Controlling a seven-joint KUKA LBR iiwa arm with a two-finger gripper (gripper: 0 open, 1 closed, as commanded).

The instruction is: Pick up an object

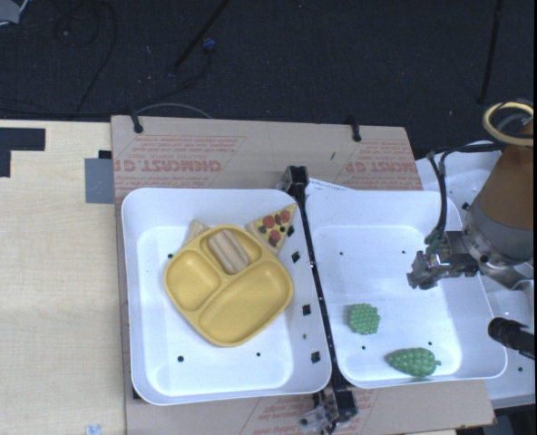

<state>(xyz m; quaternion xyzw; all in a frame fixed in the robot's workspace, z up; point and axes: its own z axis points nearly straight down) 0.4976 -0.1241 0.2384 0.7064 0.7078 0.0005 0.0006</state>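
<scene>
Below, pale wooden bench (42, 270) against dark, cable-strewn floor (278, 43).

Left of the metallic grey end effector (429, 268): two bumpy green pieces (363, 318) (412, 362) in a white bin (468, 370), farther left a yellow sectioned plate (229, 288), a pizza slice (275, 226) dotted red.

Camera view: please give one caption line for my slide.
Claw above the right bin, near two green toys; yellow plate in the left bin.
</scene>
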